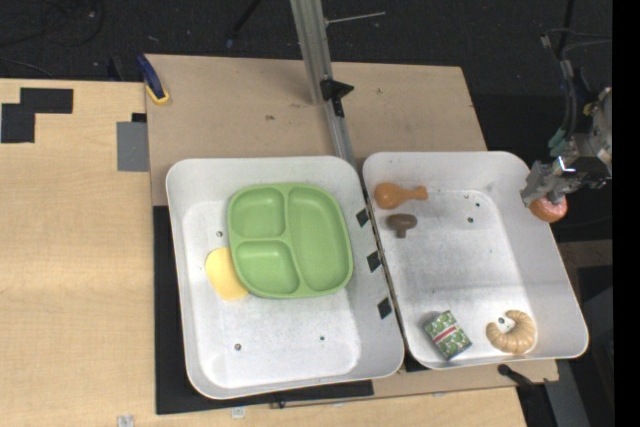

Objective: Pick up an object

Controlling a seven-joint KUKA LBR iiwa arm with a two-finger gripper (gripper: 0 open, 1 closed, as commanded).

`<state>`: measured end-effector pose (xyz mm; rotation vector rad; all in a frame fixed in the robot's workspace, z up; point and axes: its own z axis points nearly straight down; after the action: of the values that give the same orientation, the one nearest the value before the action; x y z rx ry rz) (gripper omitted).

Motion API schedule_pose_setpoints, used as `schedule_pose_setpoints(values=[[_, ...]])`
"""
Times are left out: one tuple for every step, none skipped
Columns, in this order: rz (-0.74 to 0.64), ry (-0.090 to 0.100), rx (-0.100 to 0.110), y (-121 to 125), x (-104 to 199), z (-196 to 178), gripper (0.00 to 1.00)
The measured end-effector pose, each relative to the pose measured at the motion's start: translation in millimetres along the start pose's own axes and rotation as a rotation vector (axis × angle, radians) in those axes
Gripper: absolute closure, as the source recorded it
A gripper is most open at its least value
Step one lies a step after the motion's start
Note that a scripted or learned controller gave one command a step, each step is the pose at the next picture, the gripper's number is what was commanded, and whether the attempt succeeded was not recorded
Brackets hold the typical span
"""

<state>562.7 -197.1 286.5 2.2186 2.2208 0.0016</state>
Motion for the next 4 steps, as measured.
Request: schedule_pose_setpoints(values=[[-0.003,0.003,0.006,-3,46,16,1.00],[-0.004,0.003,0.006,1,96,30,1.00],[-0.004,0.003,0.007,-1,156,41,1.00],[-0.003,0.003,0.007,-8,200,39,1.00]])
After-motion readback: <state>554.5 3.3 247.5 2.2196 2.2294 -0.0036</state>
